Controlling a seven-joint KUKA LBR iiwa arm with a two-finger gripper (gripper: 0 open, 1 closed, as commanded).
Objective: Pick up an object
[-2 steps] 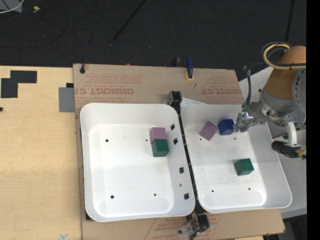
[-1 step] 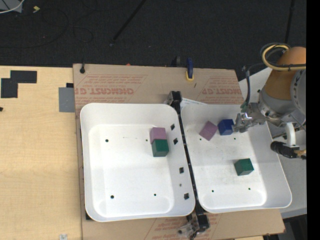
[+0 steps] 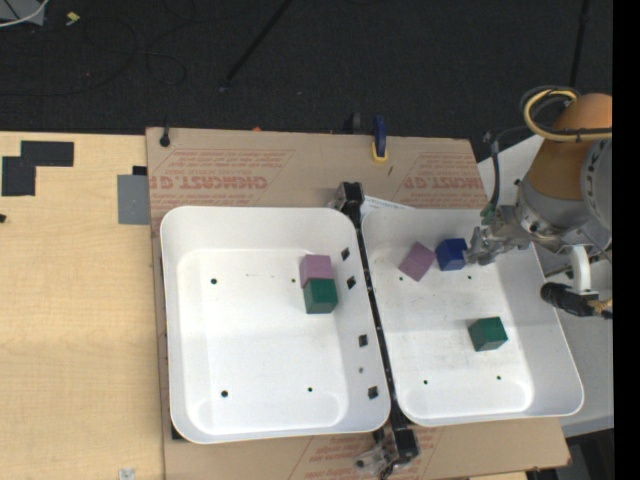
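Gripper (image 3: 478, 251) low in right bin (image 3: 545, 388), fingers against blue block (image 3: 451, 254); grip state unclear. Purple block (image 3: 416, 261) just left of it; green block (image 3: 488, 333) apart, nearer front

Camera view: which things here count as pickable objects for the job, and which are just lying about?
Job:
small blue cube, by the gripper
purple cube, right bin
green cube, right bin
purple block on green block, left bin

Lying about:
blue clamp
cardboard sheet

Light wooden worktop (image 3: 70, 298) with black tape patches (image 3: 35, 163); cardboard sheet (image 3: 300, 173) on it; dark carpeted floor (image 3: 300, 48) with cables behind.
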